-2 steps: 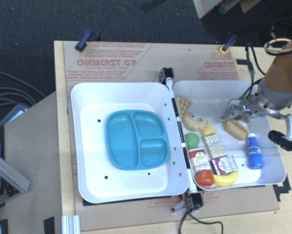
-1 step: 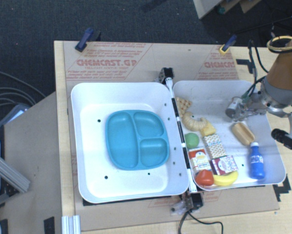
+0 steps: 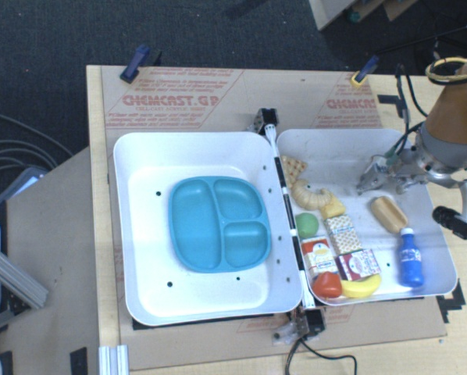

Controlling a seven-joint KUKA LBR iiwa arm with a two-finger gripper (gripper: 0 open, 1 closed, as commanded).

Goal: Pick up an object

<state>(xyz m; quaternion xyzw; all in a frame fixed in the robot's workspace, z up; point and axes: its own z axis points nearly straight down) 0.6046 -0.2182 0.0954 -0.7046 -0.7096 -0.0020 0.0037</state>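
Observation:
My gripper (image 3: 383, 178) hangs low over the back of the right bin (image 3: 335, 143), at the end of the grey arm (image 3: 450, 131) coming in from the right. Just in front of it lies a tan bread roll (image 3: 389, 214), apart from it. A blue bottle (image 3: 410, 258) lies near the bin's right wall. Left of the gripper are a waffle (image 3: 294, 166) and a pale croissant (image 3: 311, 197). Further forward sit a green ball (image 3: 306, 225), a checked cracker box (image 3: 343, 232), a red carton (image 3: 318, 255), a tomato (image 3: 327, 285) and a banana (image 3: 361, 287).
The left bin (image 3: 140, 170) holds a blue divided plate (image 3: 218, 223). A black hinge strip (image 3: 284, 201) runs between the two bins. Cables (image 3: 405, 104) trail behind the right bin near the arm.

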